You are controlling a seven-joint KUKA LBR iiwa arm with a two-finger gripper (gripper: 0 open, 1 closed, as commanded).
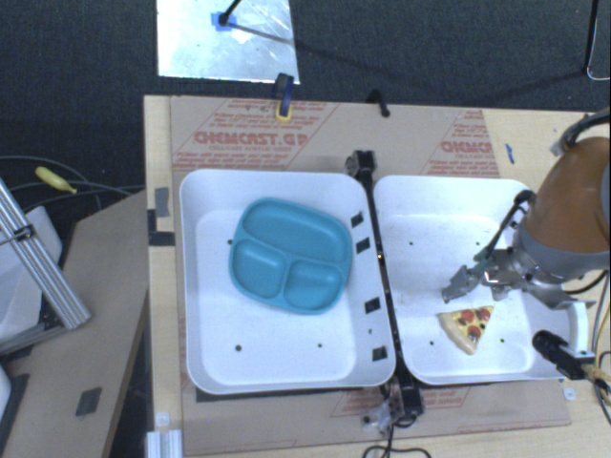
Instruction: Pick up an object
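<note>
A toy pizza slice (466,327) lies flat in the right bin (420,218), near its front edge. My gripper (461,287) hangs just above and to the left of the slice, its dark fingers (454,291) pointing left and down. Nothing shows between the fingers, and the slice rests on the bin floor apart from them. The arm's grey and orange wrist (571,219) covers the right side of that bin.
A blue divided plate (289,254) sits in the middle of the left bin (205,351). A black divider with clips (372,265) runs between the bins. Cardboard (325,132) lies under both bins, with a foil sheet (229,27) behind.
</note>
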